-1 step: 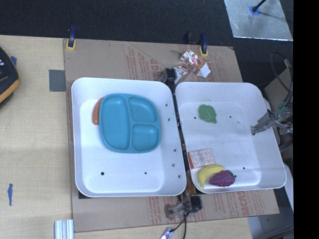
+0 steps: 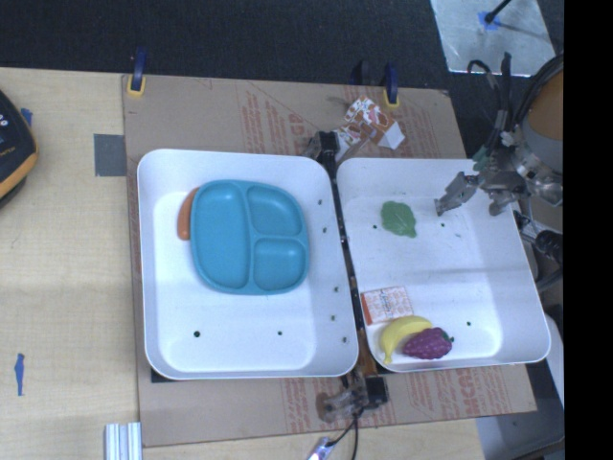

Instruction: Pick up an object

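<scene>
In the right bin [image 2: 498, 286] lie a green leaf-shaped piece [image 2: 398, 218] near the back, and a yellow banana [image 2: 402, 333], a purple grape bunch [image 2: 427, 344] and a small orange-printed packet [image 2: 387, 305] at the front left corner. My gripper [image 2: 474, 195] hangs over the back right part of that bin, to the right of the green piece and apart from it. Its two grey fingers [image 2: 452, 196] are spread, and nothing is between them.
The left bin [image 2: 172, 333] holds a blue divided plate [image 2: 251, 237] with an orange item [image 2: 184, 217] tucked under its left edge. A crumpled wrapper [image 2: 369, 123] lies behind the bins. Blue clamps [image 2: 137, 68] hold the cardboard at the back.
</scene>
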Robot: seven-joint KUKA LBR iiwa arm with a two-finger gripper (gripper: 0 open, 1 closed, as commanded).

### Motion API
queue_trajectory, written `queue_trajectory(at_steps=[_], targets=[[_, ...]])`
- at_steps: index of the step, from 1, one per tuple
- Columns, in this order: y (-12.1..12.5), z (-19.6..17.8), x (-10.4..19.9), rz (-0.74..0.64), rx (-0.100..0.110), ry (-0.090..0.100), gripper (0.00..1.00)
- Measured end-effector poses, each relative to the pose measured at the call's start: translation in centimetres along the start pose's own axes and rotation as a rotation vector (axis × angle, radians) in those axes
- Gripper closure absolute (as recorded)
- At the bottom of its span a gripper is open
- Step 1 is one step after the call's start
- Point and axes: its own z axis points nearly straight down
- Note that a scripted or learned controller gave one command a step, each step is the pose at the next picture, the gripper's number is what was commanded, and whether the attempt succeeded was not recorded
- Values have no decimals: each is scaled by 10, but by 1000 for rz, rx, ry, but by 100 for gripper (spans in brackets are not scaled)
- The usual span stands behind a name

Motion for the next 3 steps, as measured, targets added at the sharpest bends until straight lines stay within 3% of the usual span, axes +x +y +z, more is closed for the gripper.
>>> queue_trajectory(at_steps=[2, 3], targets=[[64, 123, 56, 0, 1, 0, 0], [65, 122, 36, 4, -2, 1, 0]])
